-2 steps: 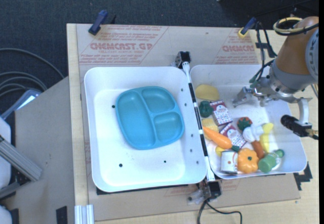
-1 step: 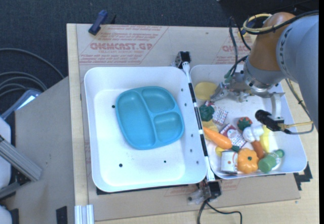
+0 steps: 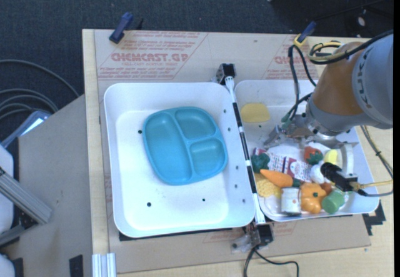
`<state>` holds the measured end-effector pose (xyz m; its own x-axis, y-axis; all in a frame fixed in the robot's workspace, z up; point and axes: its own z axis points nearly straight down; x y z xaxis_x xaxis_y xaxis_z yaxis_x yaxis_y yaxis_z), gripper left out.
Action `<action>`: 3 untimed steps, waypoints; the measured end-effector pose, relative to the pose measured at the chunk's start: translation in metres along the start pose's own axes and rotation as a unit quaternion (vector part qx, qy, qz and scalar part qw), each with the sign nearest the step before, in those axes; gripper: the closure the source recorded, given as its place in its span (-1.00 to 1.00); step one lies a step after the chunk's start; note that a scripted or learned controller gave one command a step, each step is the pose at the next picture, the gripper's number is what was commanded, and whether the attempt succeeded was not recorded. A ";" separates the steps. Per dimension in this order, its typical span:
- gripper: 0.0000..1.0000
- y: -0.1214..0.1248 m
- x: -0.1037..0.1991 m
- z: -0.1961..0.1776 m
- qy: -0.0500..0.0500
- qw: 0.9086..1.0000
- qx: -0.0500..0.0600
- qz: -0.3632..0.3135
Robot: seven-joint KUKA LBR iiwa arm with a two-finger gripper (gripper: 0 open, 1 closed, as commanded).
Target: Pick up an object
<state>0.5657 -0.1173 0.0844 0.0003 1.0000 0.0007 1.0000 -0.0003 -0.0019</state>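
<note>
White right bin (image 3: pixel 265 89) holds toy food (image 3: pixel 294 188) just beside arm (image 3: pixel 350 91).

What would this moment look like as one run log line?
arm: over right bin | toys: piled, none seen held | blue tray: left bin

A KUKA iiwa arm (image 3: pixel 369 82) with a rounded grey metallic shell, its surface catching a soft sheen. Above the wrist runs a broad orange band (image 3: pixel 334 88), smooth and slightly glossy. Below the band sits a paler grey collar. Black cables, joined by a yellow one, loop in a loose bundle beside the orange section, and a further black cable trails off below the wrist. The claw's details are too small to make out.
</note>
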 end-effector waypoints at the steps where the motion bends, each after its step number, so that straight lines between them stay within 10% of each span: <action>1: -1.00 0.044 -0.019 -0.001 -0.001 1.000 -0.001 0.000; 2: -1.00 0.101 -0.014 -0.001 -0.001 1.000 -0.001 -0.001; 3: -1.00 0.068 -0.026 -0.001 0.000 1.000 0.000 0.000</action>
<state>0.6340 -0.1430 0.0848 0.0004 1.0000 0.0006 1.0000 -0.0004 -0.0025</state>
